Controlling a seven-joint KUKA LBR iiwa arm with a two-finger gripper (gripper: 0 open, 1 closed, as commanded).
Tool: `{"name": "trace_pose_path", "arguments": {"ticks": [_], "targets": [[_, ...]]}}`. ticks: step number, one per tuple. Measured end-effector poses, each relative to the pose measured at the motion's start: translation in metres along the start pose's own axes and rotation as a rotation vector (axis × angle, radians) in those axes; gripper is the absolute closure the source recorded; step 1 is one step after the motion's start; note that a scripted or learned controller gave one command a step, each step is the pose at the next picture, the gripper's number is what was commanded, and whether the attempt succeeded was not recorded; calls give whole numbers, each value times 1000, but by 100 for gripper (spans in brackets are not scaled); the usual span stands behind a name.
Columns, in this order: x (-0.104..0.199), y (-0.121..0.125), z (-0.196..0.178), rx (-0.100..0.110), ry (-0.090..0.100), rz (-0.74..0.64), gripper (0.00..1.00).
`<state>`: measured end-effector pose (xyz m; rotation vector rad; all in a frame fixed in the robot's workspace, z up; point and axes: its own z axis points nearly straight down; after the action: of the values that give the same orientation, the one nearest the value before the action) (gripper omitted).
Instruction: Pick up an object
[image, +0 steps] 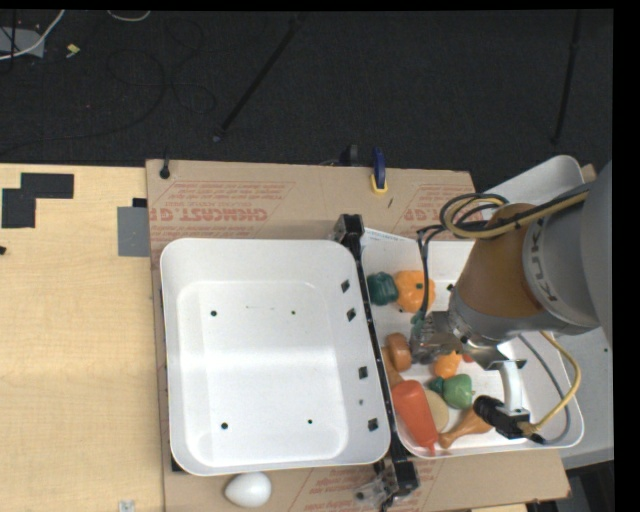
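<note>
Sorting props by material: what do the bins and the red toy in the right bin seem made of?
Left bin and right bin: smooth white plastic, probably, with rounded moulded rims. Red toy: likely glossy plastic, judging by its even colour and soft shine, though rubber is possible.

Lighting's pretty flat and bright from overhead. The left bin (260, 350) comes out almost blown white, with just a soft grey shade along its inner walls, so detail there is thin. The floor (300, 80) up top is close to black, and the cables on it barely show. There's a shiny glare streak on the orange band (500, 275) of the arm. The toys in the right bin (560, 435) look soft and a bit smeary. The whole frame is low-res and grainy. The straight edges of the cardboard (310, 200) don't visibly bend.
</note>
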<state>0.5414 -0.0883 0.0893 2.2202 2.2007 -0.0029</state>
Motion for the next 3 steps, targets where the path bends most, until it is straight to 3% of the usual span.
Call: {"name": "trace_pose_path", "arguments": {"ticks": [1,2,3], "targets": [[-12,102,5,13,11,-11,100],[-14,100,5,13,6,-10,0],[-19,93,4,15,-4,1,0]]}}
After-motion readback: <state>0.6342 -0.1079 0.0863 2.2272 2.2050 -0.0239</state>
